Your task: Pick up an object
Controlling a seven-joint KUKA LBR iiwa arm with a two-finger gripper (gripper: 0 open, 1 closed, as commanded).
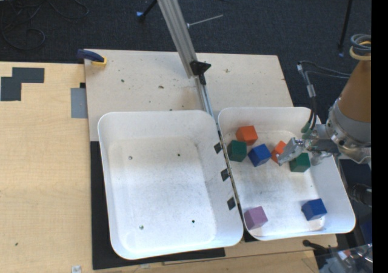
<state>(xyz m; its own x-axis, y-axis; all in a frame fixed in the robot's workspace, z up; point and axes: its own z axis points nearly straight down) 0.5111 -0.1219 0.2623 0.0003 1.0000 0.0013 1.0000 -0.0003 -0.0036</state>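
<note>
roughly, gripper point(290, 151) sits low in the right bin point(285, 229), near its right wall, arm point(354, 108) coming in over that wall. cannot tell how the tool end stands: it is a grey blur there.

cubes in the right bin:
- red cube point(279, 150) touching or just beside the gripper tip, toward bin centre
- green cube point(300, 162) just under the gripper, by the right wall
- blue cube point(259, 155) and dark green cube point(237, 151) side by side, near the divider wall
- orange cube point(247, 134) toward the far wall
- purple cube point(255, 217) at the near-left corner
- second blue cube point(314, 208) toward the near-right corner

left bin point(121, 217) has only specks on its floor.

likely target: red or green cube; the view does not settle which, possibly the red. no cube seen lifted.

handling, as judged: small blocks, probably light and stiff, with flat faces. take one across two opposite flat faces, square on, not corner to corner. red and green sit close together, so a finger may nudge the neighbour. the wall crowds the green one.
</note>
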